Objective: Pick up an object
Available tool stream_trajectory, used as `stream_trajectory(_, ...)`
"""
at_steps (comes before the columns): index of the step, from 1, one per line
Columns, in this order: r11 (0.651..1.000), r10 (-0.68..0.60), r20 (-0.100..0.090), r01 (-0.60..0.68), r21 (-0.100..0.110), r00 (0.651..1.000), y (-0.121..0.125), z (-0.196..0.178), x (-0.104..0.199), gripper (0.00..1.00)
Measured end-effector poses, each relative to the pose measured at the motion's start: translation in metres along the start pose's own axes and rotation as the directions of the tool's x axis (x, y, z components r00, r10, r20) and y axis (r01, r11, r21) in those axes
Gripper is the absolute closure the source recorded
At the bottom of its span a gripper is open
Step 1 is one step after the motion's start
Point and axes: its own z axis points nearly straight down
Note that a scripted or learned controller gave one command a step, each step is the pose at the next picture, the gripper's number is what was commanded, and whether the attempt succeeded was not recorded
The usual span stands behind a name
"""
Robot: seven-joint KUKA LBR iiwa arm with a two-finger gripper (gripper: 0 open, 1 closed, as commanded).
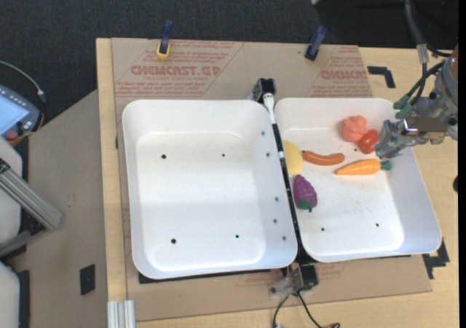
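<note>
In the camera view, two shallow white bins sit side by side on a cardboard-covered bench (218, 64), clamped at the far edge by a yellow-and-blue clamp (164, 41) and a dark blue clamp (316, 43). The left bin (138, 173) shows only its bare white floor with a few small dark dots.

The right bin (415, 217) holds all the toy food, gathered in its far half. A pale pink, rounded piece (354, 127) lies near the far right corner. Just beside it, toward the right wall, is a small red piece (368, 140). An orange-red sausage (322, 158) lies across the middle of the bin's far half, and a toy carrot (359, 168) lies just nearside of it, its green tip pointing at the right wall. A yellow piece (292, 157) rests against the left wall, next to the divider between the bins, and a purple bunch of grapes with a green stem (304, 192) lies a little nearer along the same wall.

The gripper (392, 141) reaches in over the right wall, low at the bin's far right part, close by the red piece and just above the carrot's green tip. Whether it is spread or pressed together I cannot tell, and nothing is seen pinched in it.
</note>
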Motion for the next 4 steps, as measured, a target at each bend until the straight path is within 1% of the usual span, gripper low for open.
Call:
stream_trajectory(1,1.000,-0.002,0.001,0.002,-0.007,1.000,0.000,-0.024,0.059,1.00)
stream_trajectory(2,1.000,-0.006,-0.002,0.006,-0.011,1.000,0.001,-0.090,0.134,1.00)
stream_trajectory(3,1.000,-0.001,-0.002,0.001,-0.015,1.000,0.000,-0.179,0.161,1.00)
stream_trajectory(4,1.000,0.007,0.005,-0.007,0.016,1.000,-0.001,-0.025,0.151,1.00)
